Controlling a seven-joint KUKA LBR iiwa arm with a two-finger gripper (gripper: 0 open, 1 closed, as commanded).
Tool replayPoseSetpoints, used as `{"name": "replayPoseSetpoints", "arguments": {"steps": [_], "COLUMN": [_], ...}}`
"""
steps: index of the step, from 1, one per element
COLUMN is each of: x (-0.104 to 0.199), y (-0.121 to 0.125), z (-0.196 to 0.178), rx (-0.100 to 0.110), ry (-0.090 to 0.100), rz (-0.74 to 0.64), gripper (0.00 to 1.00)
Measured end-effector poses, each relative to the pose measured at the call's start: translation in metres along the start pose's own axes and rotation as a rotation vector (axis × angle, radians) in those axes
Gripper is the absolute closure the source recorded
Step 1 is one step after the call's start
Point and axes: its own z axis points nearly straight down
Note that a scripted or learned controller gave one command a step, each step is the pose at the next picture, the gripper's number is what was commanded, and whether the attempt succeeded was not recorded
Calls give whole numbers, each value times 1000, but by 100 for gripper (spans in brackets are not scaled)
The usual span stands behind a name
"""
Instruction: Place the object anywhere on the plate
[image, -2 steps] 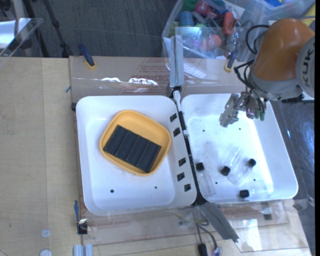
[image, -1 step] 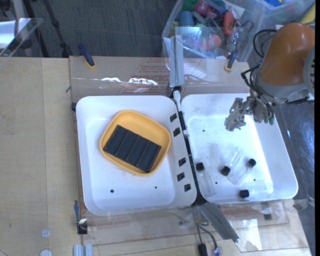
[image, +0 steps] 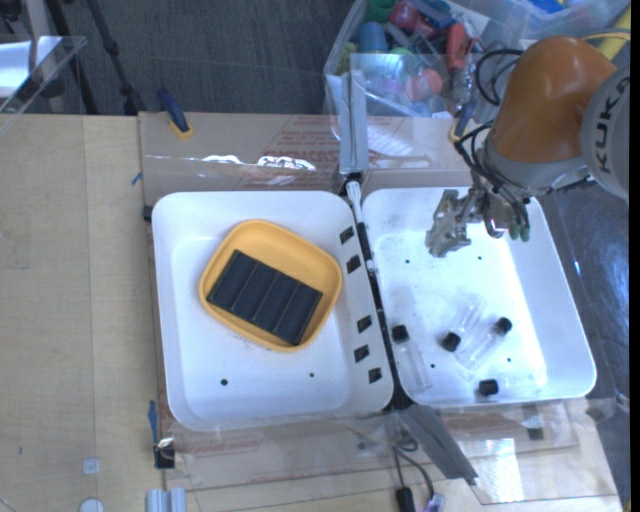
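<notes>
**Gripper above the right bin, plate already loaded**

We see the two-finger metal gripper (image: 447, 228) hanging over the right white bin (image: 560, 300), nothing between its spread fingers. The flat dark ribbed rectangular object (image: 265, 296) lies on the square yellow plate (image: 305, 250) in the left white bin (image: 190, 370) (small clear black-capped bottles (image: 478, 335) sit well apart).

Yellow plate (image: 271, 284) w/ dark ribbed slab (image: 265, 296) flat on it, left bin.
</notes>
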Motion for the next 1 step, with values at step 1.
{"name": "replayPoseSetpoints", "arguments": {"steps": [1], "x": [-5], "y": [28], "z": [-25], "rx": [0], "ry": [-2], "rz": [-215], "gripper": [100]}}
